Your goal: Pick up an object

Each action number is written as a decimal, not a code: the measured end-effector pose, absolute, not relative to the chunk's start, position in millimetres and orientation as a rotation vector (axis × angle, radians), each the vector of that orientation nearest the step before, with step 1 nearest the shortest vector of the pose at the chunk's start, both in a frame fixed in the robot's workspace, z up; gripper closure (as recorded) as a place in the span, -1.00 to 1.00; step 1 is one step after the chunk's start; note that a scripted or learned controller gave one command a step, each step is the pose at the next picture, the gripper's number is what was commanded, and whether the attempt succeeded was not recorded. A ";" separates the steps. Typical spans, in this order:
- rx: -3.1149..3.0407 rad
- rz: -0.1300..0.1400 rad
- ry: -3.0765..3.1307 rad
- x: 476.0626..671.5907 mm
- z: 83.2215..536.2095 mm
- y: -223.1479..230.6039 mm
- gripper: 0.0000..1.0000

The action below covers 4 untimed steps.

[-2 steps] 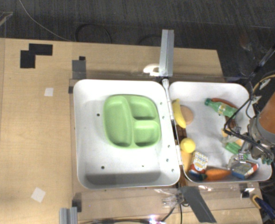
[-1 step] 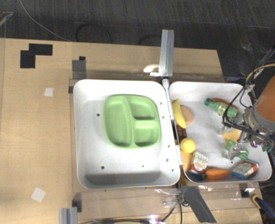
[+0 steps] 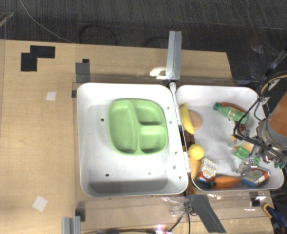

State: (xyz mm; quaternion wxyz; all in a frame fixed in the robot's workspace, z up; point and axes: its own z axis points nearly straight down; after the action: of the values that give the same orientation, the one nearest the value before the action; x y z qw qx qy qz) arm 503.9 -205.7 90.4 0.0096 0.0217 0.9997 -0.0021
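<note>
Jaws (image 3: 254, 165) hang low over the right bin's (image 3: 216, 94) near corner, too cluttered by cables to tell whether they grip anything. Worktop (image 3: 31, 145) first, then green tray (image 3: 136, 126), banana (image 3: 185, 119), carrot (image 3: 227, 182) crowded for reach.

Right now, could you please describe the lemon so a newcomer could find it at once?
Look in the right bin, along its left wall. The lemon lies below the banana there. It is the small round yellow one, where the banana is long and curved.
</note>
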 end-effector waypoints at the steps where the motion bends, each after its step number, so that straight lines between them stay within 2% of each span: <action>1: -0.251 -0.004 3.119 578.5 98.9 -204.3 -1.00; 3: -0.199 -0.007 3.118 533.2 90.0 -201.1 -1.00; 4: -0.049 -0.007 3.122 498.2 90.5 -205.8 -1.00</action>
State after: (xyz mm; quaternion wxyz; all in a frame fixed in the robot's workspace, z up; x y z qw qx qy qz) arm 498.2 -205.8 90.5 0.0098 -0.0158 0.9998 -0.0023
